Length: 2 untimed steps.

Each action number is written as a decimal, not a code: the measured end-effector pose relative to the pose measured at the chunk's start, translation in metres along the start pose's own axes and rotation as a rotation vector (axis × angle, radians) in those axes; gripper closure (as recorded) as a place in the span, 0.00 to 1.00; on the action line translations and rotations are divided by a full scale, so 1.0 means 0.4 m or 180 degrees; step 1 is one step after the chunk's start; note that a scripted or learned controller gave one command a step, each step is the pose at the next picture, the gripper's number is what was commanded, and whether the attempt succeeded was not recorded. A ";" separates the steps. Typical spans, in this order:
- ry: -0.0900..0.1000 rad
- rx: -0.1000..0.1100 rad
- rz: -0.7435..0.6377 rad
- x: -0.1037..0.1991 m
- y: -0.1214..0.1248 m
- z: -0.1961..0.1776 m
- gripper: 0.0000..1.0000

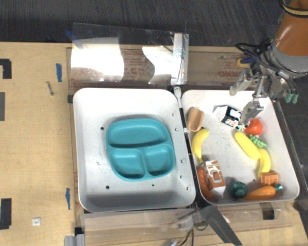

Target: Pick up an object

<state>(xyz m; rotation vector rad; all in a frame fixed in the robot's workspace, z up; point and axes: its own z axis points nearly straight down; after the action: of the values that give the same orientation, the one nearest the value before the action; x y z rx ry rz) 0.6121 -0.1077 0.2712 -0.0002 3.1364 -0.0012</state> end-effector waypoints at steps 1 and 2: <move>0.0027 -0.0006 -0.0002 0.095 0.030 0.352 0.00; 0.0000 -0.0006 -0.1222 0.086 -0.064 0.458 0.00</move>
<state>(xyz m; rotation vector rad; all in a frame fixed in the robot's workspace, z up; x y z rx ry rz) 0.5787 -0.1334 0.0879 -0.5986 3.0790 0.0001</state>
